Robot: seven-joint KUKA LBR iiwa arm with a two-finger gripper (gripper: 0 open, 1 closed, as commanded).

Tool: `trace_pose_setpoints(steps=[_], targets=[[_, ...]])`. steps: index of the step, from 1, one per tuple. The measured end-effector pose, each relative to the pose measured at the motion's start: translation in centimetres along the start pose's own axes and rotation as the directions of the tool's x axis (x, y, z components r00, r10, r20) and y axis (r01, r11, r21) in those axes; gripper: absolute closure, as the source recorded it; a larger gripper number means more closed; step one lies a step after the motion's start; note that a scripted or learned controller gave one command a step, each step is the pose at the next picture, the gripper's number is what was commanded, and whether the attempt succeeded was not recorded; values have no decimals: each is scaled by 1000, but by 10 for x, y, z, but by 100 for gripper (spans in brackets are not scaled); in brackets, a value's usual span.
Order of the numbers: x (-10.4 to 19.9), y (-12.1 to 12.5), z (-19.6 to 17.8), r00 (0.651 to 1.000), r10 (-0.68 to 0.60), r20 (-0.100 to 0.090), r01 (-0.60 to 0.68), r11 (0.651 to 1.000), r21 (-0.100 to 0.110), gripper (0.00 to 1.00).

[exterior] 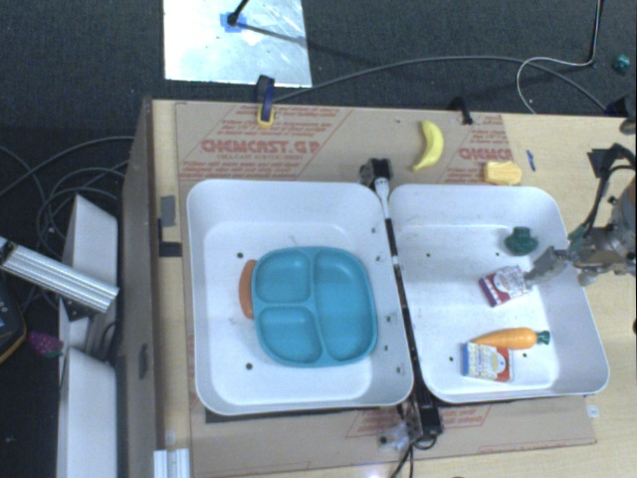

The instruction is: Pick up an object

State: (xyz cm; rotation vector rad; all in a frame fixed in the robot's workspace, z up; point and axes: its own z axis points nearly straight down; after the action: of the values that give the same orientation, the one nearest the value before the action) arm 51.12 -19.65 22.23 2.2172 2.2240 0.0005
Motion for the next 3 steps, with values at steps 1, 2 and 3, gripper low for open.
trace_pose_setpoints(steps=[1, 2, 3], targets=[[-10, 65, 79, 1000, -2, 0, 2, 1000, 1, 0], [9, 51, 127, 1000, 1, 2, 0, 1000, -5, 0], [2, 58, 137, 1000, 1, 1, -1, 1000, -2, 0]])
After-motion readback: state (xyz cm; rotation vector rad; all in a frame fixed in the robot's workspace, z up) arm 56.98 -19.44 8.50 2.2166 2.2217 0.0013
